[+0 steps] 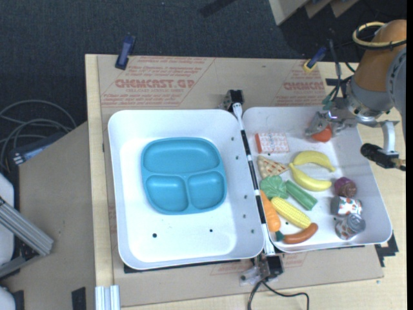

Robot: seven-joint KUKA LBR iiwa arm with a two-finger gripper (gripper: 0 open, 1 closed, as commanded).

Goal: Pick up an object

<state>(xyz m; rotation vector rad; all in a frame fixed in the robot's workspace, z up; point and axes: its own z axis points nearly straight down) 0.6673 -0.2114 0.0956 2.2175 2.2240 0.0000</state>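
Note:
My gripper (321, 126) hangs over the back of the right bin (381, 202), at the end of the grey arm (377, 76) that comes in from the upper right. A small red-orange piece (322, 134) sits right at the gripper's tip, partly covered by it. Whether it is gripped or just lying beneath is unclear. In front of it lie a yellow banana (313, 170), a pink-and-white packet (272, 142), a waffle (271, 166), a corn cob (290, 212) and a sausage (297, 235).
A blue divided plate (184, 175) lies in the left bin (129, 237). The right bin also holds green vegetables (284, 189), a carrot (271, 216), a purple ball (345, 187) and a small can (349, 207). A black fitting (381, 155) juts over its right rim.

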